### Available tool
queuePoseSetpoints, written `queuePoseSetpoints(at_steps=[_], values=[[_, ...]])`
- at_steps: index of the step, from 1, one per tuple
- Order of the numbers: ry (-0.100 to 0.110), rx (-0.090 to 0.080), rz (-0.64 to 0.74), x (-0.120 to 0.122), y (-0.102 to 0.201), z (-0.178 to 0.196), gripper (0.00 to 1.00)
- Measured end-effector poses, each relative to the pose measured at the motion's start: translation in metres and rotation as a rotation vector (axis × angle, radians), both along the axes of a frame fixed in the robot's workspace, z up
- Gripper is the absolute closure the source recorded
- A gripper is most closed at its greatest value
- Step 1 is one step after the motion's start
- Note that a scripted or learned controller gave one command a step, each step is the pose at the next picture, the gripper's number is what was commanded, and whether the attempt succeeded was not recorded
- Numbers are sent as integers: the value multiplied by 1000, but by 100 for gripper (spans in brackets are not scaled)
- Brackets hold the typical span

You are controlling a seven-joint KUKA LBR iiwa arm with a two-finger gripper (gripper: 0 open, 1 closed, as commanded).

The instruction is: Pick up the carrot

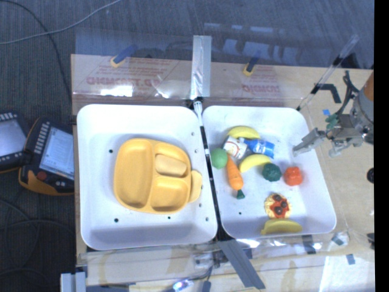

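The carrot (234, 173) is orange with a dark green end and lies in the right bin (316, 215), left of the middle, its green end pointing toward the front. A green ball (219, 158) touches its upper end and a banana (255, 162) lies just to its right. My gripper (317, 148) hangs over the right bin's right rim, well to the right of the carrot. It is open, with nothing between its fingers.
Around the carrot in the right bin are a second banana (243, 131), a white and blue bottle (246, 146), a broccoli (271, 172), a red tomato (293, 175), a small pizza slice (278, 204) and a third banana (282, 226). A yellow divided tray (137, 175) sits in the left bin (97, 224).
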State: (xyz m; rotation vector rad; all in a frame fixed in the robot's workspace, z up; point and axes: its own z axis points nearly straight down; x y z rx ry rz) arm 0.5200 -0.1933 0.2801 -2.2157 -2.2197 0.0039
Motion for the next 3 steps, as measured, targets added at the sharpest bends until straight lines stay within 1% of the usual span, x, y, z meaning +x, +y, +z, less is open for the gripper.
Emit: queuePoseSetpoints(at_steps=[1, 2, 3], values=[[2, 1, 67, -22, 60, -91, 0], [-2, 0, 312, -35, 97, -47, 0], [0, 1, 380, 3, 155, -100, 0]])
